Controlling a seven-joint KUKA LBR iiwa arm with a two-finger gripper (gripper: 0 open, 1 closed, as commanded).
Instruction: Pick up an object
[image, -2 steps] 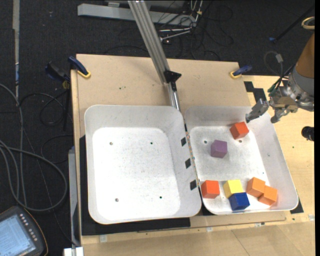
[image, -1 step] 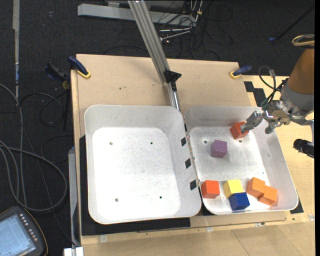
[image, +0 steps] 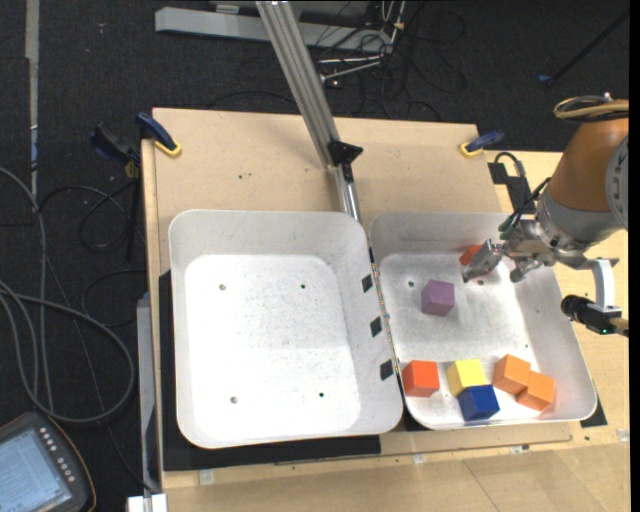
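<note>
My gripper (image: 500, 263) hangs low over the back of the right bin (image: 560, 330), coming in from the right. A small red-orange block (image: 468, 256) lies right against its left side, partly hidden by it; whether it is held I cannot tell. A purple cube (image: 437, 297) sits on the bin floor, a little to the front left of the gripper. Along the bin's front edge lie a red-orange cube (image: 421, 377), a yellow cube (image: 465, 374), a blue cube (image: 479, 402) and two orange cubes (image: 513, 371) (image: 538, 390).
The left bin (image: 200, 300) stands beside the right one, their rims meeting in the middle. A slanted metal pole (image: 305, 80) comes down to the bench's back edge. Clamps (image: 160, 135) (image: 482, 143) grip the back corners of the board.
</note>
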